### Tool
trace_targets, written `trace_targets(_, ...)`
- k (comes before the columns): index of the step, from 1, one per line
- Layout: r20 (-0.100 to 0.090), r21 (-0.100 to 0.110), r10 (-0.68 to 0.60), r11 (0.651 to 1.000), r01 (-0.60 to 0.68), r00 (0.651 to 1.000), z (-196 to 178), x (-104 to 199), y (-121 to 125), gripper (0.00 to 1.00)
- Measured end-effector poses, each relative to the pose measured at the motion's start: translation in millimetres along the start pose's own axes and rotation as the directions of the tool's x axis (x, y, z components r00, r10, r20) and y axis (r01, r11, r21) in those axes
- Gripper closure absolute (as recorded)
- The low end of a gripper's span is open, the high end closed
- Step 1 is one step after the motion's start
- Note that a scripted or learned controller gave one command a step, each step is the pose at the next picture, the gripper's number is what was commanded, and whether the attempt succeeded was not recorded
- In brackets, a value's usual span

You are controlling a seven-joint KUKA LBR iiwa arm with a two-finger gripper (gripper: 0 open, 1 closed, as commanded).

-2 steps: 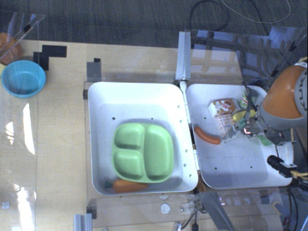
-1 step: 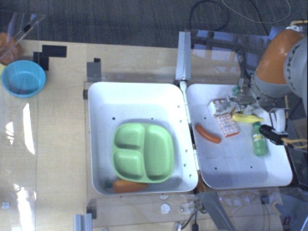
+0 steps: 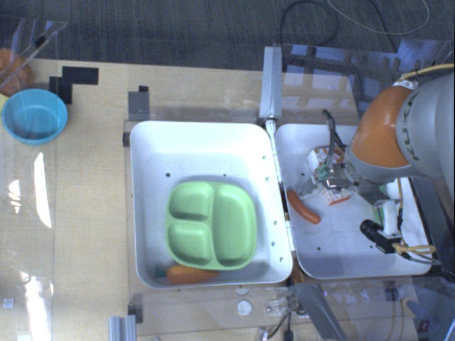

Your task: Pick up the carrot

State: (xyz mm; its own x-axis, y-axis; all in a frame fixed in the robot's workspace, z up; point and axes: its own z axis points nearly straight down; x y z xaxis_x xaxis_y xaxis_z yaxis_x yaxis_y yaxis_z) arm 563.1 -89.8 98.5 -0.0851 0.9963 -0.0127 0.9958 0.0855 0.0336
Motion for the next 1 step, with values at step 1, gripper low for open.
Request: trace_targets(1, 0.005, -0.002, -0.686, 0.728, 0.686, 0.728, -0.5, -20.8, -15.9, 0.0)
